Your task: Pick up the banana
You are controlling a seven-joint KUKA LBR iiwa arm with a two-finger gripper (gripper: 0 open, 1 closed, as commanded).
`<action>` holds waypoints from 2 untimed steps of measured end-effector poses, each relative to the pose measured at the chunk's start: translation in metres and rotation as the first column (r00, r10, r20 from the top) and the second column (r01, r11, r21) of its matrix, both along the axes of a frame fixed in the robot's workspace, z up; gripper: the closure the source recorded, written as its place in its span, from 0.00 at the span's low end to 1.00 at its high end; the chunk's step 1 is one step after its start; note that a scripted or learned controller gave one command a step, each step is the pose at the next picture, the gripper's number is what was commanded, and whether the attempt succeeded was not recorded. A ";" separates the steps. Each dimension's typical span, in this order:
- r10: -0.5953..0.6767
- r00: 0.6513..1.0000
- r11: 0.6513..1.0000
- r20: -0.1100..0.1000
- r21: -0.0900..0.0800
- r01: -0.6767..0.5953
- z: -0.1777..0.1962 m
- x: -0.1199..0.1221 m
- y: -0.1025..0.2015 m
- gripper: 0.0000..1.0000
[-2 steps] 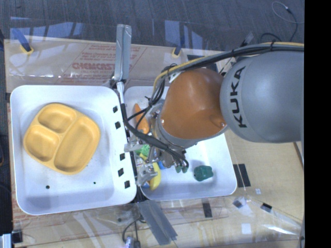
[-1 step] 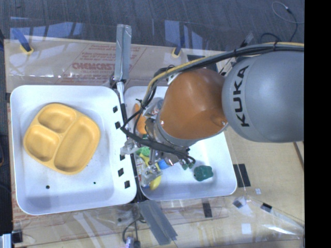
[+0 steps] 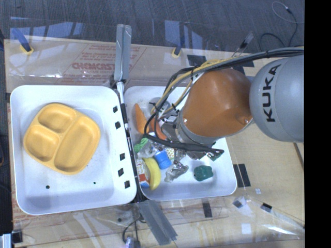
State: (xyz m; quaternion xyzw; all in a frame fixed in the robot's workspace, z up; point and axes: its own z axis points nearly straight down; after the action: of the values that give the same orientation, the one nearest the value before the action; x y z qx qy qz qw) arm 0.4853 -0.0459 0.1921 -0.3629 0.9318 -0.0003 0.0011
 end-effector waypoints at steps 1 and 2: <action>0.134 0.991 0.991 -0.004 0.001 -0.134 -0.101 0.001 -0.050 0.00; 0.140 0.990 0.990 -0.003 0.002 -0.140 -0.091 0.002 -0.047 1.00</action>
State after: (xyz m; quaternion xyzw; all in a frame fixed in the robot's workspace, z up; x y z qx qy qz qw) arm 0.4872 -0.0930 0.1013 -0.4274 0.9040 0.0012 0.0001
